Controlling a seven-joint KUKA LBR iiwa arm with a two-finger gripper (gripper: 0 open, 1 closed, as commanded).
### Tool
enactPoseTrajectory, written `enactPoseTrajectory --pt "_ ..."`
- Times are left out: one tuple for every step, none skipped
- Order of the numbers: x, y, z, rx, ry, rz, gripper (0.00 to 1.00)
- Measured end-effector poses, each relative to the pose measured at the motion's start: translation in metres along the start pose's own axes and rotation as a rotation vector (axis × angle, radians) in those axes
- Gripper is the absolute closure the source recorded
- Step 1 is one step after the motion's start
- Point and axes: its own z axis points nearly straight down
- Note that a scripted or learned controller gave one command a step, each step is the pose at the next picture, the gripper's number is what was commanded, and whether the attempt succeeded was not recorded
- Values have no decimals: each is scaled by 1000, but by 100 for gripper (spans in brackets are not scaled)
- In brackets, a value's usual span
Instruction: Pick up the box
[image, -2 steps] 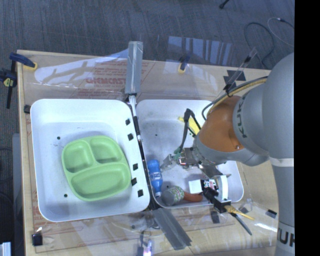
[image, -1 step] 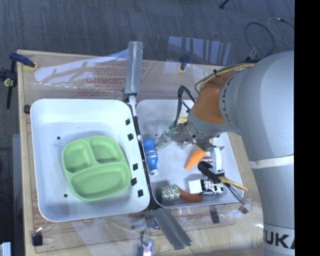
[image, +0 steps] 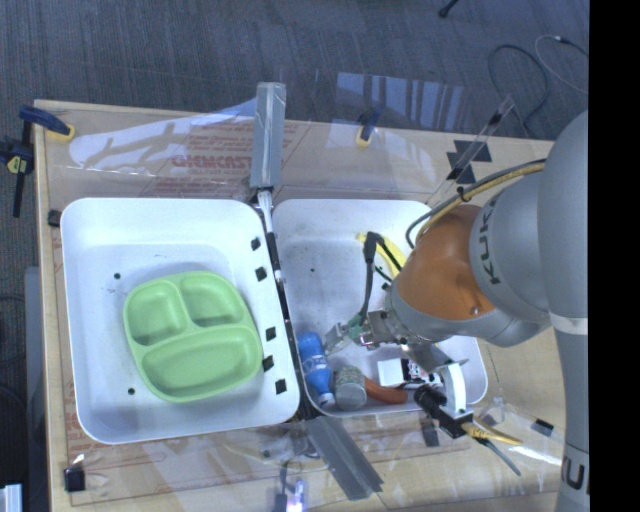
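Camera view, from above, slanted.

Progress: pick not done, as far as I can judge. Nothing visibly lifted; all items lie on the bin floors. Arm (image: 470, 270) reaches in from the right, low over the front of the R bin (image: 330, 212), wrist bulk covering much of it. Gripper (image: 372, 333) sits under the wrist, down among the clutter. Claw state: cannot tell, hidden by the wrist. No item seen held.

Box: not sure which. Best candidate is the red-and-white item (image: 388, 372) at the front of the R bin, just below the wrist and partly covered by it. Shape too hidden to confirm. Left to do, prob.: get a grasp, raise clear of the bin.

Containers:
- L bin (image: 75, 300): one green divided plate (image: 190, 335), three compartments, lying flat, near centre-front. Nothing on it.
- R bin: blue bottle (image: 313, 362) by the L wall, lying down; grey round can (image: 349, 386) just beside it at the front wall; red-and-white item next to the can. Back half of the bin floor bare, scuffed.

Risk: front corner crowded, can and bottle close to the candidate, so a neighbour could get nudged or caught instead.
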Motion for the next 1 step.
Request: enactPoseTrajectory --pt "0 0 0 0 0 -1 0"
